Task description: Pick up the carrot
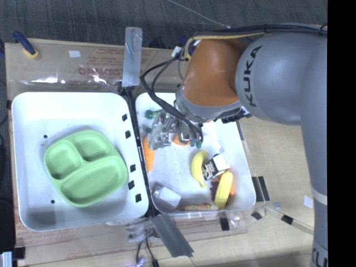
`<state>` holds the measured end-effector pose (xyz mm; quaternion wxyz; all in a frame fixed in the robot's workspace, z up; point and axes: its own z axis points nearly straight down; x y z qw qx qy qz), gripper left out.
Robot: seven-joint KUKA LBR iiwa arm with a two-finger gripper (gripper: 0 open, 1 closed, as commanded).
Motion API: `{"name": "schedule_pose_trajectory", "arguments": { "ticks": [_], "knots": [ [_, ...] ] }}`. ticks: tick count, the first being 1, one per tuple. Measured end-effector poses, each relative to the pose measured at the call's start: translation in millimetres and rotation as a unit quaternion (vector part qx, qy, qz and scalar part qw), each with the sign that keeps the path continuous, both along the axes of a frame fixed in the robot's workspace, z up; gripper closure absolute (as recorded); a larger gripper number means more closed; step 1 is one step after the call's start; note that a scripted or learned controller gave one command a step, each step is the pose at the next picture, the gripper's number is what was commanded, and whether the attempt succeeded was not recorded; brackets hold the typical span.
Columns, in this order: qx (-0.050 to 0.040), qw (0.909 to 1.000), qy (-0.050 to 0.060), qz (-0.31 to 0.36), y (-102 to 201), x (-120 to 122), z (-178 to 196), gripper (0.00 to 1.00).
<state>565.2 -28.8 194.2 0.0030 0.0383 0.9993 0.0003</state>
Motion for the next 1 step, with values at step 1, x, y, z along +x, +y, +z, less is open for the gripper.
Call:
{"name": "schedule_pose_trajectory", "arguments": {
  "ticks": [1],
  "knots": [
    [0.0005, 0.9998, 0.003, 0.017, 69.5, -38.3, -2.7, 1.0]
  ]
}}
